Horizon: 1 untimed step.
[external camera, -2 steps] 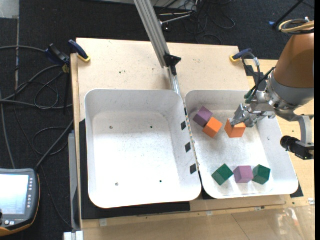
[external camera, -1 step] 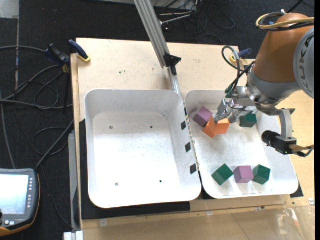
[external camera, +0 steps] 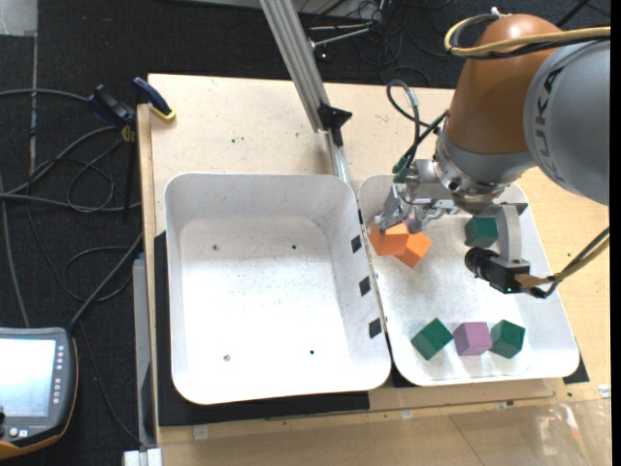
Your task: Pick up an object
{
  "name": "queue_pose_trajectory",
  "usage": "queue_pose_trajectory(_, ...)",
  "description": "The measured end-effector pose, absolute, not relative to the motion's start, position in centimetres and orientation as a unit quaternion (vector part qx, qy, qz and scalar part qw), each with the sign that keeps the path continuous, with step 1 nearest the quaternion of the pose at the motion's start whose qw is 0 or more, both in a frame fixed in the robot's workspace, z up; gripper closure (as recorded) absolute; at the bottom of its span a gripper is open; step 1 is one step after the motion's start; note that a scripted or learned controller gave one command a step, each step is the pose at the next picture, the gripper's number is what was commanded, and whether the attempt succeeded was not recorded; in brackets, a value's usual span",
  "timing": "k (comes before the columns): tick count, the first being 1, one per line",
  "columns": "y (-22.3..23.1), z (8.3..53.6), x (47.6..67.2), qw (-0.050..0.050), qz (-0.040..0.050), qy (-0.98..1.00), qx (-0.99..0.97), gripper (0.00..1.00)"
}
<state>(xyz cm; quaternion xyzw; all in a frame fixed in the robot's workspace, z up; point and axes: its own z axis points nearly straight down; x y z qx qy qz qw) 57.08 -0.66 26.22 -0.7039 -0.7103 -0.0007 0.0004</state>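
Gripper (external camera: pixel 400 223) sits low over the upper-left part of the right bin (external camera: pixel 543 357), fingers pinching the orange block (external camera: pixel 401 245) at its top edge. The block appears tilted, and may be lifted slightly off the bin floor, but the slanted view does not settle that. Only the tips of the fingers are readable; the rest of the gripper body is covered by the arm (external camera: pixel 514 95), whose orange band and grey link cut off the bin's upper-right corner.

Relative to the orange block:
- dark green block (external camera: pixel 481 229) to the right, partly hidden behind gripper hardware, upper face only visible.
- black fitting (external camera: pixel 490 266) on a cable, lower right, hanging over the bin floor; whether it touches the floor is unclear.
- green block (external camera: pixel 432 339) below and slightly right, near the bin's front wall.
- purple block (external camera: pixel 473 338) just right of that green one, close beside it.
- second green block (external camera: pixel 507 338) right of the purple, touching or nearly so.

Left bin (external camera: pixel 194 212) lies to the left of the orange block, sharing the middle rim; its floor shows small dark specks. A grey slanted rail (external camera: pixel 291 47) runs up and left from the rim junction above the block. Blue-and-yellow clamp (external camera: pixel 150 100) far upper left on the bench (external camera: pixel 243 115). Pendant screen (external camera: pixel 29 386) at far lower left, cut by the frame edge.
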Motion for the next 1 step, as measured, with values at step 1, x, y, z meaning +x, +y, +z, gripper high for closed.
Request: queue_pose_trajectory(1, 4.45, 24.52, 58.50, 0.000, 0.0001, -0.710, -0.704, 1.00)
